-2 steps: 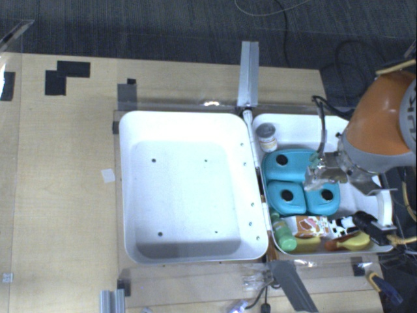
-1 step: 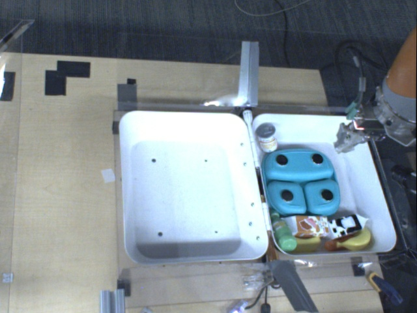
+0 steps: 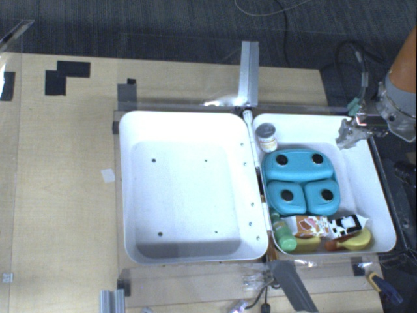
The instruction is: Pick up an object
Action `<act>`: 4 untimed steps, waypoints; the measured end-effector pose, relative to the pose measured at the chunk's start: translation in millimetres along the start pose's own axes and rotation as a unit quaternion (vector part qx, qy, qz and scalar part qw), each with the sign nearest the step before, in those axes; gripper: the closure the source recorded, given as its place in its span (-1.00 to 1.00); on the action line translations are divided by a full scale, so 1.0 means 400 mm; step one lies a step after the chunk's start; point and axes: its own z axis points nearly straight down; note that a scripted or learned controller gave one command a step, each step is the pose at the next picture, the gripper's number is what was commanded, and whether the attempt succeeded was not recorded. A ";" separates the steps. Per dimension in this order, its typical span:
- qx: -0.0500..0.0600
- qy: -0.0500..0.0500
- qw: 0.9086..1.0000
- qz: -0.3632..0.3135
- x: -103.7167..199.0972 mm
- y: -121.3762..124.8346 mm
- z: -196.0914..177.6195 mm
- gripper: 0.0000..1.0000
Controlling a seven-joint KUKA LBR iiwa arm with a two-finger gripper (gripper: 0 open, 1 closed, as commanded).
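We saw two white bins side by side on the counter (image 3: 58,194). The left bin (image 3: 186,188) had nothing we needed to note beyond its bare white floor. The right bin (image 3: 374,194) held the objects: a large teal three-lobed tray (image 3: 301,181) in its middle, a small round tin (image 3: 266,135) at its far left corner, and along its near wall a green bottle (image 3: 283,235), a printed carton (image 3: 326,225) and a yellow banana toy (image 3: 358,241). The gripper (image 3: 352,133) hung above the far right edge of the right bin, apart from every object, with nothing between its parts; how wide it stood we could not tell.
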 end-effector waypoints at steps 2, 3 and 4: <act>0.001 0.000 1.000 -0.030 -0.220 0.275 -0.146 1.00; -0.003 -0.003 0.999 -0.035 -0.213 0.281 -0.178 1.00; 0.001 0.000 0.998 -0.063 -0.218 0.277 -0.306 1.00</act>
